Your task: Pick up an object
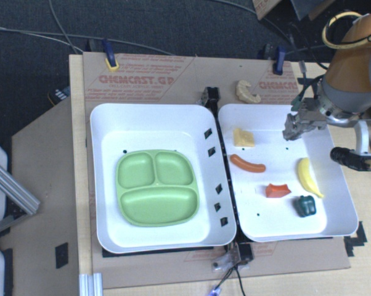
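Note:
The right bin (333,221) holds a yellow cheese wedge (244,138), an orange-red sausage (248,164), a red pepper piece (277,190), a yellow banana (309,177) and a dark green-blue pepper (306,206). My gripper (293,130) hangs over the bin's upper right part, above and right of the cheese, nothing seen between its fingers. The arm's orange band (352,60) is at the right edge of the view.
The left bin (105,165) holds a green divided plate (156,187). A beige object (248,92) lies on the cardboard behind the right bin. Blue clamps (110,57) sit at the back edge. Black clips line the divider between the bins.

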### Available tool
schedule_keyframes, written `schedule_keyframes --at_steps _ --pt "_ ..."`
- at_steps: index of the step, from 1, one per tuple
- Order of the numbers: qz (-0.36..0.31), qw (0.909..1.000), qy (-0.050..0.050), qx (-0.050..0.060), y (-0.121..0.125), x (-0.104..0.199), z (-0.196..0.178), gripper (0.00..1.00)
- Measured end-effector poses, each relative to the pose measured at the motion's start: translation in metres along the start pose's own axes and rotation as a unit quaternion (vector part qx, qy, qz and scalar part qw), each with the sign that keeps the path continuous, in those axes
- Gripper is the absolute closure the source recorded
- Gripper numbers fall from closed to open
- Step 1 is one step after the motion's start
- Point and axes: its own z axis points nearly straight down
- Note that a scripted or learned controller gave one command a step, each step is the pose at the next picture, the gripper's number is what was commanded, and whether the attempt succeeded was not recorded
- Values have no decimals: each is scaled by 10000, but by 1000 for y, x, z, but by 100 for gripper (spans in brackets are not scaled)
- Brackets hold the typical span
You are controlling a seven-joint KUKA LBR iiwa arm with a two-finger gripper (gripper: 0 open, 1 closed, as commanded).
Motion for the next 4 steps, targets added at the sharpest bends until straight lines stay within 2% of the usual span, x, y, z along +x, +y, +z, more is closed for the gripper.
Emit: schedule_keyframes --at_steps 1,3,4 --pt "2 10000 2 11 1 0 -39 100" --pt "-15 10000 22 50 -40 86 -47 100" --pt "-12 10000 20 57 -57 132 -35 100"
